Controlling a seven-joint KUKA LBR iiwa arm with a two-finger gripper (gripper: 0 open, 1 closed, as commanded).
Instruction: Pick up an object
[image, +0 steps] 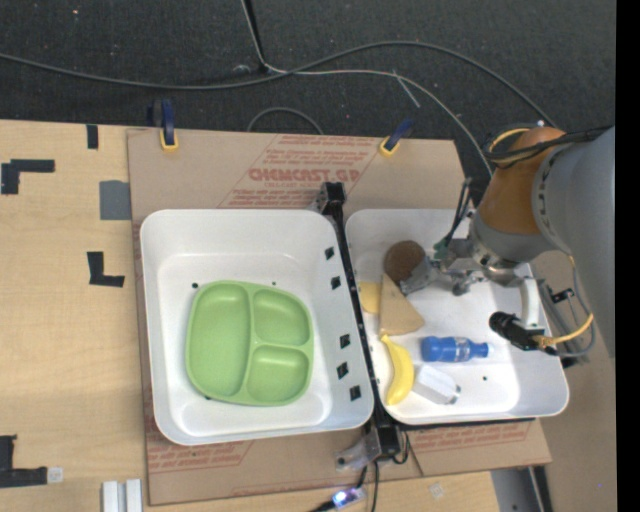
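Right bin (545, 395): we log the tool (440, 275), grip state unreadable, beside the brown round object (404, 260); crowded neighbours risk a glancing miss.

Two shallow white bins sit side by side: the left bin (160, 300) and the right bin (530, 390). The left bin holds one thing, a green divided plate (250, 342) with three compartments. The right bin holds six things: one banana (399, 372), one blue bottle (452, 349), one brown round object (404, 260), one tan wedge-shaped piece (402, 314), one pale yellow piece (370, 296) by the divider, and one small white block (436, 385). Two clamps grip the cardboard's far edge: one (165, 124) left, one (397, 134) right.
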